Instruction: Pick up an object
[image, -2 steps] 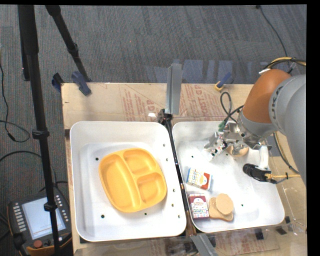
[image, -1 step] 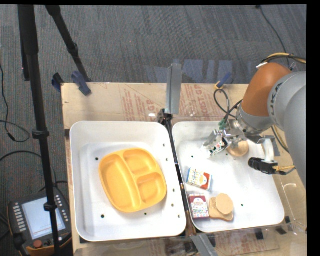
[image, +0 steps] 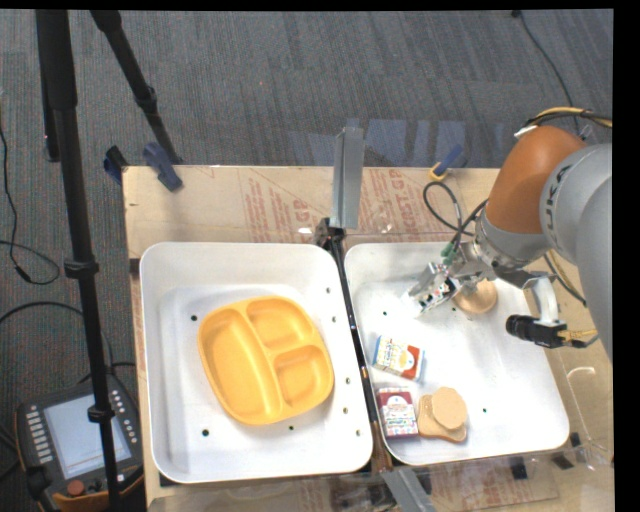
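The gripper sits low in the upper middle of the right bin, right of the frame's centre, its small metal fingers pointing left and down toward the bin floor. Whether it is clenched or released I cannot tell, and nothing clearly shows between its tips. Just to its right, touching or nearly so, lies a small tan round object, partly hidden by the wrist.

Lower in the same bin lie a blue and white carton, a red box and a tan sandwich toy, the last two side by side. The left bin bears a yellow divided tray.

A good pick likely means centring over one object, well off the bin wall, and closing squarely across its narrow side.
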